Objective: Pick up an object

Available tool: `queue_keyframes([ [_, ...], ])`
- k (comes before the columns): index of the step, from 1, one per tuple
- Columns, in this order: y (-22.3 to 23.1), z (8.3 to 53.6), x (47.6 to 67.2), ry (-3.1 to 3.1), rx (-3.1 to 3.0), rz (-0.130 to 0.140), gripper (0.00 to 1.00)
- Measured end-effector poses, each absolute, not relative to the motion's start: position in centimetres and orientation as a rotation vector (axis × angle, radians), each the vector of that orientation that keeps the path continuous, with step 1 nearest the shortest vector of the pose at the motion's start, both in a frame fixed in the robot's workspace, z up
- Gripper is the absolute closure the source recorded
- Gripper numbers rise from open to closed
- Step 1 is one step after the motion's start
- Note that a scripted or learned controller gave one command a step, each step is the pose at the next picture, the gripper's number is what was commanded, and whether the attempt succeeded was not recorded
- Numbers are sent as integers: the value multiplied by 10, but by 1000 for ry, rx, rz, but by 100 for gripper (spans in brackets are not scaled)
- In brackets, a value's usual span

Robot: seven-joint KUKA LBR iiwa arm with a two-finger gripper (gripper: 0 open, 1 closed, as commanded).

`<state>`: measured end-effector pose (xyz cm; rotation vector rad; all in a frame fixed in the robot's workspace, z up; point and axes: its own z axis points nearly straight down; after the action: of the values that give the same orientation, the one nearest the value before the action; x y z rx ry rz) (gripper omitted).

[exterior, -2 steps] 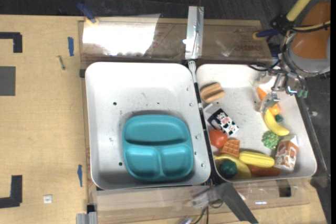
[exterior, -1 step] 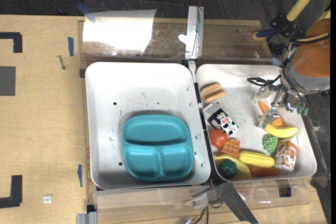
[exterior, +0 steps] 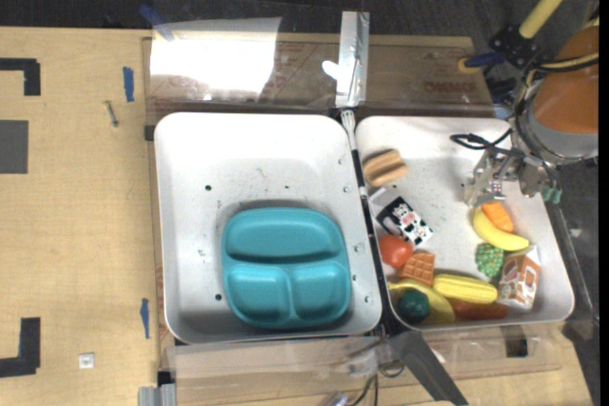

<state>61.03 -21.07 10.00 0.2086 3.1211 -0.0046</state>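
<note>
My gripper [exterior: 502, 185] hangs over the upper right part of the right bin [exterior: 438, 143], below the grey wrist with its orange band [exterior: 571, 105]. Just beneath it lie a small orange piece [exterior: 496, 216] and a yellow banana [exterior: 501, 236]. Whether the gripper touches the orange piece I cannot tell. Further left in the same bin lie a burger bun [exterior: 383, 166], a black-and-white carton [exterior: 404, 222], a red tomato [exterior: 393, 252] and a waffle piece [exterior: 419, 265].
Along the right bin's front edge lie a long yellow item [exterior: 466, 287], a green broccoli [exterior: 489, 260], a dark green ball [exterior: 413, 304] and a small juice box [exterior: 521, 280]. A teal divided plate [exterior: 284, 266] sits in the left bin [exterior: 190, 166].
</note>
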Motion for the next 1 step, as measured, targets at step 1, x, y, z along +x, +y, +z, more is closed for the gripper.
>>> queue_keyframes([
  [1,-210,99,610,3122,208,-4,0],
])
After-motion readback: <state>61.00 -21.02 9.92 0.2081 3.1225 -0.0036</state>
